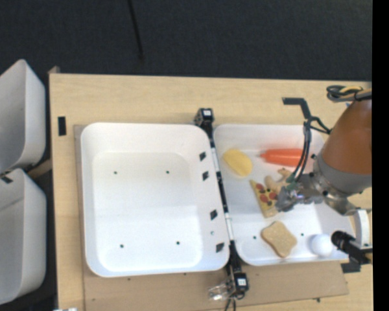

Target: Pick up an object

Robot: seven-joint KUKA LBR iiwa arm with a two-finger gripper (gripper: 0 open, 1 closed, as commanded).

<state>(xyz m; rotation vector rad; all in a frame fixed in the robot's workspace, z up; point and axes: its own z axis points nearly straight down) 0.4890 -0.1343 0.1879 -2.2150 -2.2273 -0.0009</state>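
Two-finger gripper [286, 197] low in right-hand shallow white bin [246, 245], over flat pizza-slice toy [267, 197], presumably to grasp it; finger state indiscernible; yellow lemon-shaped toy [238, 162] just left, orange carrot-like piece [282, 155] above.

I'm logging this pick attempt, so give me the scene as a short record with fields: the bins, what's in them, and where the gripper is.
bins: left bin and right bin, side by side
right bin contents: yellow piece, orange carrot-like piece, pizza slice, bread slice, white ball
gripper position: gripper low over the right bin, beside the pizza slice
held object: cannot tell
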